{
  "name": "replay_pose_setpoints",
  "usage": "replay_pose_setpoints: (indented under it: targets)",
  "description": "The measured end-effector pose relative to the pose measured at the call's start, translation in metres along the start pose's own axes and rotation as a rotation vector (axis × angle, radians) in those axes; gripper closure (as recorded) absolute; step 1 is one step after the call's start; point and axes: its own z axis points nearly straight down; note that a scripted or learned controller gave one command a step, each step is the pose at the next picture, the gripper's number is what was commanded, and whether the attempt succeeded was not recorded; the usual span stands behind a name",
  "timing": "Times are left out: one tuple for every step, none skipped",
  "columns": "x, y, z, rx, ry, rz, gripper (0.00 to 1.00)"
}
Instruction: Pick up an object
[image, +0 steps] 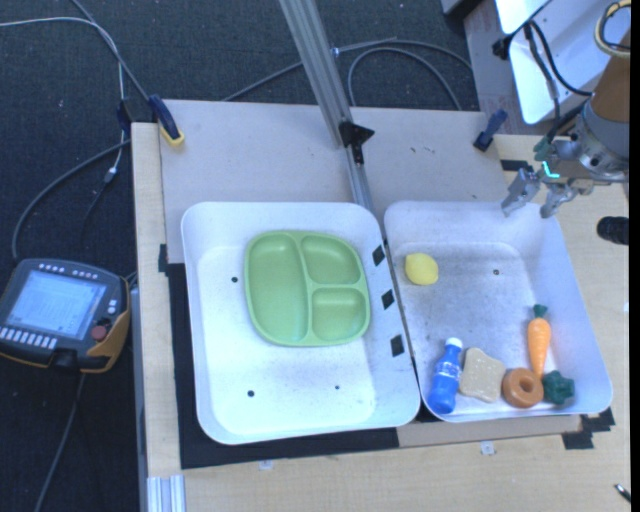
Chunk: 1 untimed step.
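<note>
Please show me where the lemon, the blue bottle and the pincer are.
lemon (421, 269), camera view, middle of its yellow body.
blue bottle (446, 378), camera view, middle of its blue body.
pincer (536, 195), camera view, midway between its fingertips.

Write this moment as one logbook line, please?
gripper: open, holding nothing, above right bin's far rim | lemon, carrot, bottle: lying in bin | pick: not yet

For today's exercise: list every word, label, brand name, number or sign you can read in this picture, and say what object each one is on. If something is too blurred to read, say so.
None can be read.
Teach pendant: its lit screen shows rows of content, too small and blurred to read.
Blue bottle: no label legible.
Green divided plate, lemon, carrot, bread slice, doughnut: no lettering visible.
</note>
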Motion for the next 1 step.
replay_pose_setpoints:
  targets:
    - [0.0000, 0.0012, -0.0026, -0.005, -0.001, -0.001, 0.00]
